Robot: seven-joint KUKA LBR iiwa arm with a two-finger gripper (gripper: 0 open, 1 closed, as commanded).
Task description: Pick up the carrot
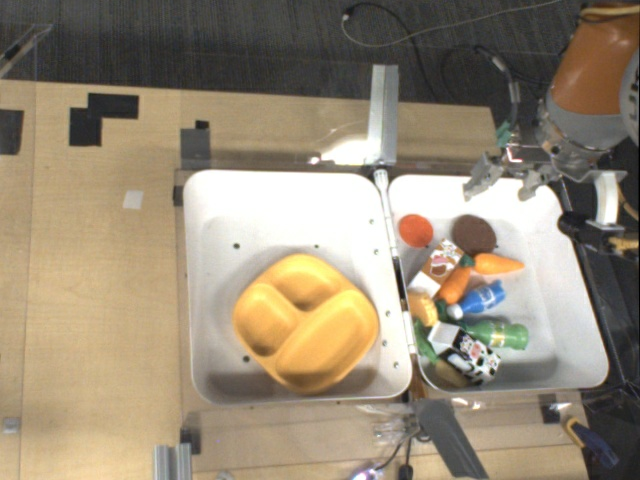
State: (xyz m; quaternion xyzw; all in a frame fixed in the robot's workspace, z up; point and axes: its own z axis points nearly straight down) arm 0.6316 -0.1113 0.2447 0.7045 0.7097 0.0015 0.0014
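**Fingers spread above the right bin, carrot lying untouched**

The grey arm with its orange band [597, 63] reaches in from 3 o'clock, and its two-finger gripper [507, 176] hangs over the 12 o'clock rim of the right shallow white bin [585, 308]. The fingers [481, 179] stand wide apart with nothing between them.

The small orange tapered carrot [497, 264] lies in that bin, at 6 o'clock from the gripper and well apart from it. It touches the dark brown rounded lump [473, 233] at its 11 o'clock. An orange-red ball [416, 230] sits at 9 o'clock from the lump. At 6 o'clock from the carrot lie a blue bottle [481, 299] and a green bottle [494, 335].

The left white bin [220, 218] holds a yellow divided plastic dish [305, 321]. Both bins rest on the pale wooden surface [90, 298].
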